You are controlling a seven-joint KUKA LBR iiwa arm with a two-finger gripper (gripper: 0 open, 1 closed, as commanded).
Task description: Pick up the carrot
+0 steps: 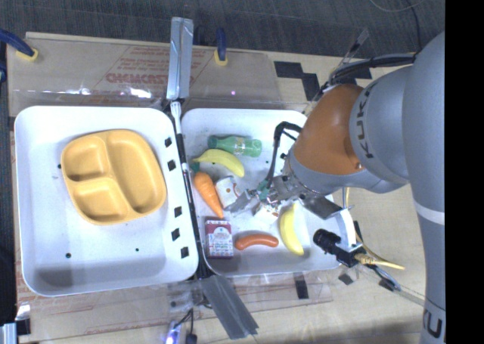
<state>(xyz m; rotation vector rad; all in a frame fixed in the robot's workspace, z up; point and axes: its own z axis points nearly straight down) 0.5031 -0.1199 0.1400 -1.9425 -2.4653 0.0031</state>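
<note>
The orange carrot [208, 192] lies in the right bin [198, 125], near its left wall, pointing down and to the right. My gripper [243, 200] hangs low over the middle of that bin, just to the right of the carrot and close to its lower end. A small white object [224, 186] sits between the gripper and the carrot. The view shows nothing held by the gripper.
Around the carrot in the right bin lie a yellow banana [220, 160], a green bottle [235, 145], a red box [219, 238], a sausage [256, 241] and a second banana [290, 230]. The left bin [38, 259] bears a yellow divided plate [112, 175].
</note>
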